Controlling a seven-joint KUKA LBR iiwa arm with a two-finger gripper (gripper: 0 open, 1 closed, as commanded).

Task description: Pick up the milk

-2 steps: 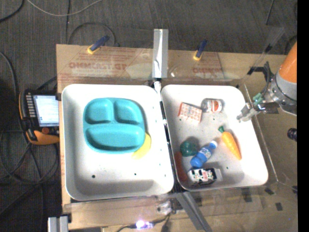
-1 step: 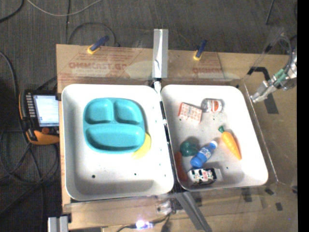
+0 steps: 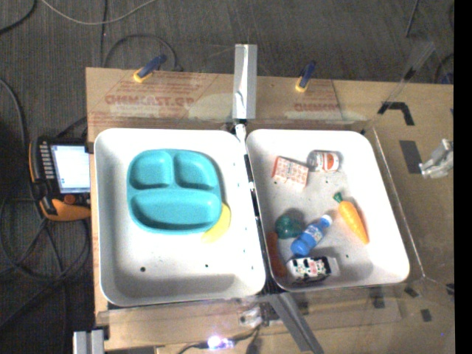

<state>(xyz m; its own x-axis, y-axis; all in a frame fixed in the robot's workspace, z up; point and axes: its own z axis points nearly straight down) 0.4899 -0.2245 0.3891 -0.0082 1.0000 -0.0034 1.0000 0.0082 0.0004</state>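
Near the right bin's [image 3: 377,248] front wall lies the milk [image 3: 310,268]; the jaws' state I cannot tell.

no text [image 3: 151,102] can be read.

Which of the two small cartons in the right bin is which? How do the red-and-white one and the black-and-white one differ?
The red-and-white carton lies near the far wall of the right bin, beside the can. The black-and-white carton lies at the near edge, just below the blue bottle. The first is pale with red print; the second is mostly dark with white patches. Both are small boxes lying flat. Labels are too blurred to read.
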